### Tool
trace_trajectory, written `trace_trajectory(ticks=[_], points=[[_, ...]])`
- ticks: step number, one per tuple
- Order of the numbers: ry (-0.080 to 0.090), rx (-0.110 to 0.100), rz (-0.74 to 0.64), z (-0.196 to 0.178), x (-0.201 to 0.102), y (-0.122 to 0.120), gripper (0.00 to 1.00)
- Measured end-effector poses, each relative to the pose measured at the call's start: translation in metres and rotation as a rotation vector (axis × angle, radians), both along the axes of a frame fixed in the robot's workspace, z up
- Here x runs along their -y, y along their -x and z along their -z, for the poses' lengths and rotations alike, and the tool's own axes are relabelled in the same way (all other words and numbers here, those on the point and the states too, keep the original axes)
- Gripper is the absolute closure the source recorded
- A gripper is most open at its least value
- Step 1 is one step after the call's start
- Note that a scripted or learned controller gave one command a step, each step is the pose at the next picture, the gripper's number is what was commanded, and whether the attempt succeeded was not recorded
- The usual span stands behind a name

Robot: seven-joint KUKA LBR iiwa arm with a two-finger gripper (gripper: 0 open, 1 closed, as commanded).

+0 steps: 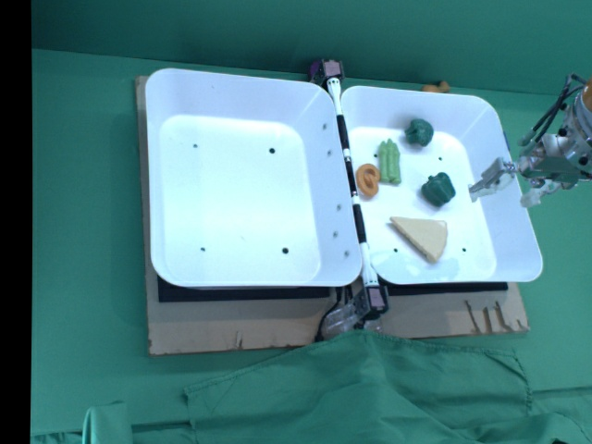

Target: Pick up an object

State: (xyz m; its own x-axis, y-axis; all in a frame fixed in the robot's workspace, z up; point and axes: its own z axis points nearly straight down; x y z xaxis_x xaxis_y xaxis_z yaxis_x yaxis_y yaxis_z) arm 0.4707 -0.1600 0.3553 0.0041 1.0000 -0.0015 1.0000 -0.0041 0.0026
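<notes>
Green cloth (83, 248) over bench, rumpled at front; brown cardboard sheet (231, 336) beneath.

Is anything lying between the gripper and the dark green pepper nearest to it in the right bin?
Nothing visible does. The gripper sits over the right rim of the right bin, and bare white floor separates it from the nearest green pepper. The cheese wedge lies nearer the camera, off that line.

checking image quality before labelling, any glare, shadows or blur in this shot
Camera view: even, soft lighting; a mild bright sheen on the floor of the right bin near the cheese wedge; faint short shadows under the green pepper and the wedge; the gripper at the right edge looks slightly soft, the food items small but fairly sharp.
</notes>
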Motion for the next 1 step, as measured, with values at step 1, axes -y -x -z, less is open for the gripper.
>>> trace_trajectory(ticks=[1], points=[[0.000,0.000,0.000,0.0000,0.0000,0.0000,0.00]])
